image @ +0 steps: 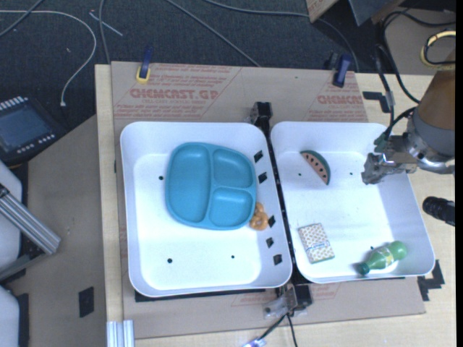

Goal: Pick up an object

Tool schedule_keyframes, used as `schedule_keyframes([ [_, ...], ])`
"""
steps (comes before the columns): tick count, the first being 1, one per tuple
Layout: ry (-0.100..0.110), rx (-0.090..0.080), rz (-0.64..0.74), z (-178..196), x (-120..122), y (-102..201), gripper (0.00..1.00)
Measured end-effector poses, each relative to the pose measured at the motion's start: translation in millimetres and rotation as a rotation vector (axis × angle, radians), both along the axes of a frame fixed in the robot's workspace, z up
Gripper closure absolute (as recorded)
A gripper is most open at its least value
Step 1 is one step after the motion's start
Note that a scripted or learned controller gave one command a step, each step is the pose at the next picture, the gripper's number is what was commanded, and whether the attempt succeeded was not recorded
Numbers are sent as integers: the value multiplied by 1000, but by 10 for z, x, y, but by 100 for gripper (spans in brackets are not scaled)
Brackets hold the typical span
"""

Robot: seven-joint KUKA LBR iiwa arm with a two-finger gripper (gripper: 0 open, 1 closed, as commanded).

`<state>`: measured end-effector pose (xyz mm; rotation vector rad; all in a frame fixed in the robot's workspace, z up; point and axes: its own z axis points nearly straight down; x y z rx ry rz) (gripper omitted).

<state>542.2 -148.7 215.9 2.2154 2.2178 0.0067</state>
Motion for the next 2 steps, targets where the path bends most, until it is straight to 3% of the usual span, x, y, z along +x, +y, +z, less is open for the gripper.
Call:
schedule_keyframes([
  [1,0,0,0,638,-29,-24,100],
  [2,9,5,5,568,-22,524,100],
])
